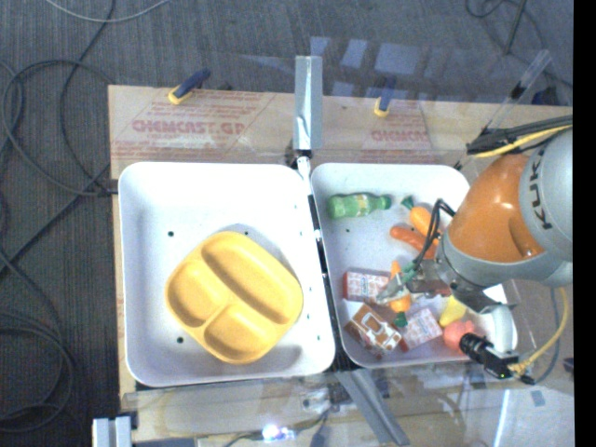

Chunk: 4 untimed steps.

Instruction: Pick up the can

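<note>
A red item with a pale label [365,283], possibly the can lying on its side, rests in the middle of the right bin [326,250]. My gripper [400,291] is low in that bin, just to the right of the red item and above a small orange piece [401,304]. The arm's orange band [498,214] and grey wrist cover the bin's right part. I see nothing clearly held in the gripper.
A green bottle [358,205] lies at the right bin's back, with orange carrot-like pieces [412,235] beside it. A brown box [374,330], a pink packet [422,327] and yellow and pink items [454,324] crowd the front. A yellow divided tray [235,294] sits in the left bin [149,203].
</note>
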{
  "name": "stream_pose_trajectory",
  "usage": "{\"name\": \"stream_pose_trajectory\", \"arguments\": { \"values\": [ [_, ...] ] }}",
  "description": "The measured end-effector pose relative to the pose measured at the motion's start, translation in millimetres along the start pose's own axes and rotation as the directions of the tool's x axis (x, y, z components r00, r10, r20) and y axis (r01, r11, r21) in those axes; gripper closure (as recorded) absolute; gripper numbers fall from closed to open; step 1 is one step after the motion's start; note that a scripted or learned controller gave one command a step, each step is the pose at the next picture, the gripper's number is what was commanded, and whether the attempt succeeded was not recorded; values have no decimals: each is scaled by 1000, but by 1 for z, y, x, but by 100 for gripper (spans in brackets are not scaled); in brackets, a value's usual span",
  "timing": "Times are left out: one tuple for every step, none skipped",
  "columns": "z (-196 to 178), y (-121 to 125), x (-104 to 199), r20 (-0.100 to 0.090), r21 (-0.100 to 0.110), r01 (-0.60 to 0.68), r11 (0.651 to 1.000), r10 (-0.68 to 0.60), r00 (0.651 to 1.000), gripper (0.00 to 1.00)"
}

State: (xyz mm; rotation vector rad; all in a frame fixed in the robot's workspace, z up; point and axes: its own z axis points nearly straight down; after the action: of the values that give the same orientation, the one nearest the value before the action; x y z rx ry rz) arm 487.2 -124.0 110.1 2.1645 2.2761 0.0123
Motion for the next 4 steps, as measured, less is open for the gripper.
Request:
{"name": "stream_pose_trajectory", "arguments": {
  "values": [
    [0, 0, 0, 0, 1, 0, 1000, 0, 1000, 0],
    [-141, 65, 32, 7, 8, 21, 1000, -21, 1000, 0],
    [-65, -5, -23, 3, 10, 231, 973, -231, 973, 0],
    [2, -2, -2, 6, 4, 360, 933, -360, 933, 0]
  ]
}}
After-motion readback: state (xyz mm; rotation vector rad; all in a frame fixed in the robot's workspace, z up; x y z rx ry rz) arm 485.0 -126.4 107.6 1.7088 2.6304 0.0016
